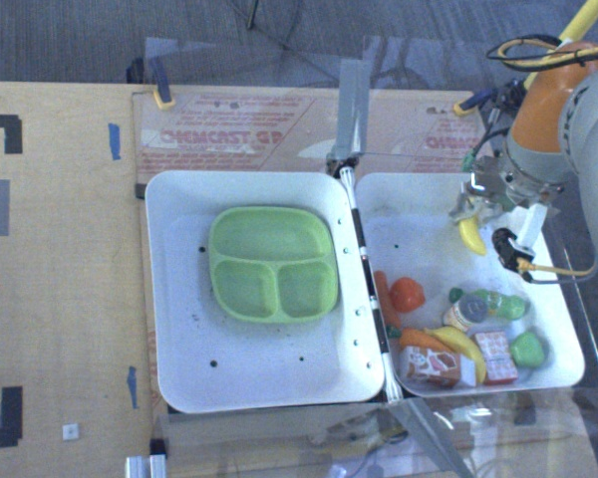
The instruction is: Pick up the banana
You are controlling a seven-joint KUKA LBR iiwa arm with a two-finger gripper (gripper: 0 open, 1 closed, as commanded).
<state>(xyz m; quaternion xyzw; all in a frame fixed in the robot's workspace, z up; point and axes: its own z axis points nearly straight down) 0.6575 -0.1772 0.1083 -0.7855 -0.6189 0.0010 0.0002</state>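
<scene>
Two white bins (169,366) are parked on the desk (60,267); right of the green tray (274,264), a banana (471,235) is seen pinched in the closed pincer (475,210).

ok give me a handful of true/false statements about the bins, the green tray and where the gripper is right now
1. The green divided tray lies in the left bin. True.
2. The gripper is over the left bin. False: it is over the upper part of the right bin.
3. A yellow banana shows just below the gripper. True; whether it is gripped cannot be told.
4. The red tomato sits in a compartment of the green tray. False: it lies in the right bin, near its left wall.
5. A second banana lies among the items at the right bin's lower end. True.
</scene>
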